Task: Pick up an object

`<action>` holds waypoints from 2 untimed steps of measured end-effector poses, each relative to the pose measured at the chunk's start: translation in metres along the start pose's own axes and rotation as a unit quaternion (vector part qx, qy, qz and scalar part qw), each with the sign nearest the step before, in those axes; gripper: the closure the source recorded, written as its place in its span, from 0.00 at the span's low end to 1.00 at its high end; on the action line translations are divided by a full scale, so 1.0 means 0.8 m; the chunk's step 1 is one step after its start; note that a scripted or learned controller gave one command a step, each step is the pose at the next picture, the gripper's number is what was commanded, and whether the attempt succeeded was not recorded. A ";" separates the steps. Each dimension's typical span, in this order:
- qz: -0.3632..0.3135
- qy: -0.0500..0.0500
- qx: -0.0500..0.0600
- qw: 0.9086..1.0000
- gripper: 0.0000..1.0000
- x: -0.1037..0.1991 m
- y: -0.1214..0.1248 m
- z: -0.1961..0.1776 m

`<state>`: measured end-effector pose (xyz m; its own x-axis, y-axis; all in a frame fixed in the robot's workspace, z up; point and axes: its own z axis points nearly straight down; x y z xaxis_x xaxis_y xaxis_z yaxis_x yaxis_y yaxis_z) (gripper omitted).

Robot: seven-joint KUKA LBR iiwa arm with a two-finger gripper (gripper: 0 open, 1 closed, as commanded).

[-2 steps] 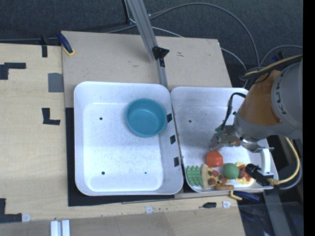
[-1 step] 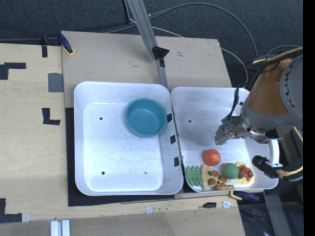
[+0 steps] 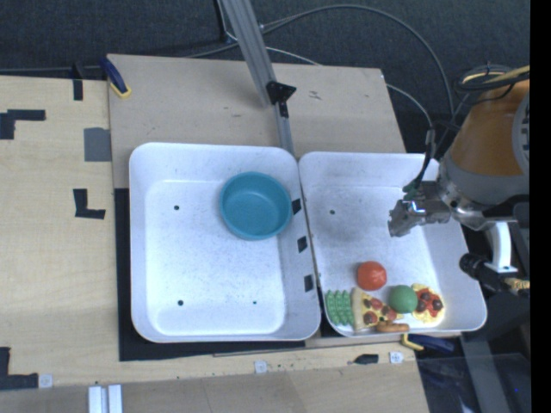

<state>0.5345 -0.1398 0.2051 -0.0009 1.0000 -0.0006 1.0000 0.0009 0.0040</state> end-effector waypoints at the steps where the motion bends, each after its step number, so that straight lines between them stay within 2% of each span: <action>1: 0.000 0.000 0.002 1.000 1.00 0.000 0.000 -0.016; 2: -0.001 0.001 0.002 1.000 1.00 0.065 -0.006 -0.006</action>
<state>0.5297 -0.0881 0.2096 -0.0036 1.0000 0.0008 1.0000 0.0036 -0.0010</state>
